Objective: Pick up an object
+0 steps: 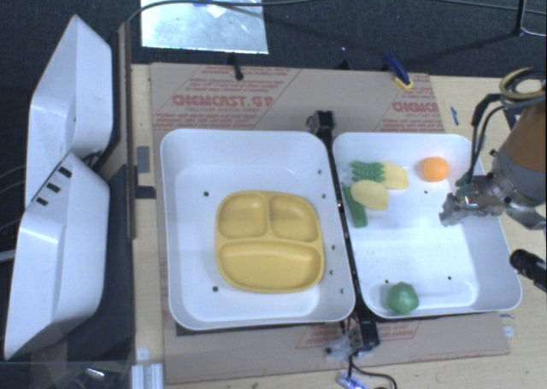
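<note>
Camera view: the gripper (466, 205) is hanging over the right side of the right bin (494, 289), arm coming in from the right edge of the frame. Nothing is sitting between its tips, and how wide they stand cannot be told from this angle.

Candidate objects are all sitting left of the tool: orange ball (435, 168) at upper centre of that bin, yellow corn piece (394, 176) and pale yellow piece (369, 195) touching the green strips (356, 191) at upper left of the bin, green lump (402, 297) near the lower wall. The yellow divided plate (270, 239) is lying in the left bin (192, 293), well apart.

Risks, as judgement:
- Descending here is likely landing on bare bin floor, closing on nothing.
- The ball is round, likely rolling off on a glancing touch.
- The cluster pieces are touching each other, so a grab there is risking a nudge, a double pick or a slip.
- The lump is close to the wall, so the tool is risking clipping the rim.
</note>
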You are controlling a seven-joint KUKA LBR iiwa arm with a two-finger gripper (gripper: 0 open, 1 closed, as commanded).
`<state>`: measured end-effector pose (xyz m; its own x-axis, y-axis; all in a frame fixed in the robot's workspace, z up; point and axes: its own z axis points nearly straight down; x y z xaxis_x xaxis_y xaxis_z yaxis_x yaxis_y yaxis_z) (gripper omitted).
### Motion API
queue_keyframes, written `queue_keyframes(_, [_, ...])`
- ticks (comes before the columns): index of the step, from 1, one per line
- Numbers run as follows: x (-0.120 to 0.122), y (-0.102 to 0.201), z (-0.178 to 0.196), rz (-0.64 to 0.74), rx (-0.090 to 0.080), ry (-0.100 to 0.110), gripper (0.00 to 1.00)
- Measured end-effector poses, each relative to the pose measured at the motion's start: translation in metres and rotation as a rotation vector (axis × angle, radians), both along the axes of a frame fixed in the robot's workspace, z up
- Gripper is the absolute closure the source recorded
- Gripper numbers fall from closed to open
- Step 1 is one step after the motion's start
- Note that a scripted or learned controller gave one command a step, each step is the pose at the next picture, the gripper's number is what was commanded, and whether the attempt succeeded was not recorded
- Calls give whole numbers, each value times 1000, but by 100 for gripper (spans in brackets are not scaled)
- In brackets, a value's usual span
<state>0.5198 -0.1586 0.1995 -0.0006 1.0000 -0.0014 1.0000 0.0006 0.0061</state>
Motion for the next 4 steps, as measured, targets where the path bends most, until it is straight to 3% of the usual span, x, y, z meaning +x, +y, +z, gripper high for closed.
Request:
queue_keyframes(1, [0,0,6,0,1,5,100])
queue_keyframes(3, [-9,102,24,4,3,5,100])
queue_keyframes(4, [-2,154,15,5,3,6,100])
